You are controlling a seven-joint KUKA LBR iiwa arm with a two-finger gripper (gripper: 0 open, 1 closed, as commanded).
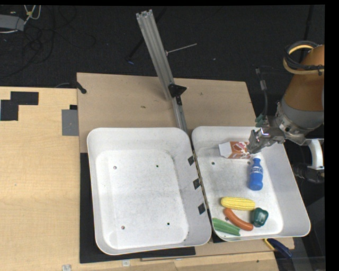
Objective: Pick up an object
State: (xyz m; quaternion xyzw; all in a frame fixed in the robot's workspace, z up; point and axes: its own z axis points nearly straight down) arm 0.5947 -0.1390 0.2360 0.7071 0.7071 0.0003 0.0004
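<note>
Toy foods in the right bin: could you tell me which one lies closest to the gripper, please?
The red-and-white packet, at the bin's far end beside the gripper. The blue bottle lies just below; the corn, sausage and green pieces sit at the near end.

A pale wooden bench (37, 174) fills the nine o'clock side. Dark floor with loose cables (21, 16) lies toward twelve o'clock, crossed by a slanting metal rail (159, 58).

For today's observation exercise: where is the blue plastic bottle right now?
The blue plastic bottle lies in the right white bin, just below the pincer and above the yellow corn cob.
</note>
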